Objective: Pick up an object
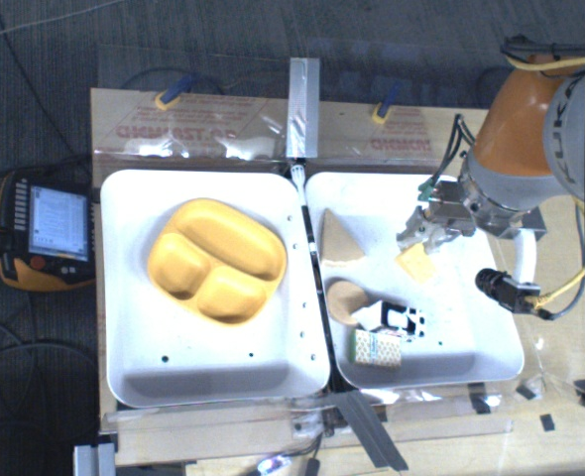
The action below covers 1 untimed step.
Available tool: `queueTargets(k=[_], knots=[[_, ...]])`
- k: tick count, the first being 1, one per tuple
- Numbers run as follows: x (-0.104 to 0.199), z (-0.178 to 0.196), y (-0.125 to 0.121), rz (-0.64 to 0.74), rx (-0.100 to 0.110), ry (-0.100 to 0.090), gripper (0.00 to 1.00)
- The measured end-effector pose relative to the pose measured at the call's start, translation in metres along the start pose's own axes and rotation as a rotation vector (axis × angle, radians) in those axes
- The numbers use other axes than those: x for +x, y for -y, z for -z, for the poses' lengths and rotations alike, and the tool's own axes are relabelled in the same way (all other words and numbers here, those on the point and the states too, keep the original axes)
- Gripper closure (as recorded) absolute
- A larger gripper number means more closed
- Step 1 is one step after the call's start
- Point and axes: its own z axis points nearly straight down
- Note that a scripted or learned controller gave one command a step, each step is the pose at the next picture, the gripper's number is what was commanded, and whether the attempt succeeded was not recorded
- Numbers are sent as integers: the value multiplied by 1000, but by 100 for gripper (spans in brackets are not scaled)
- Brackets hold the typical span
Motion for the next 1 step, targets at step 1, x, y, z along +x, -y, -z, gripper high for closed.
queueTargets(k=[1], knots=[[0,0,0,0,0,0,0]])
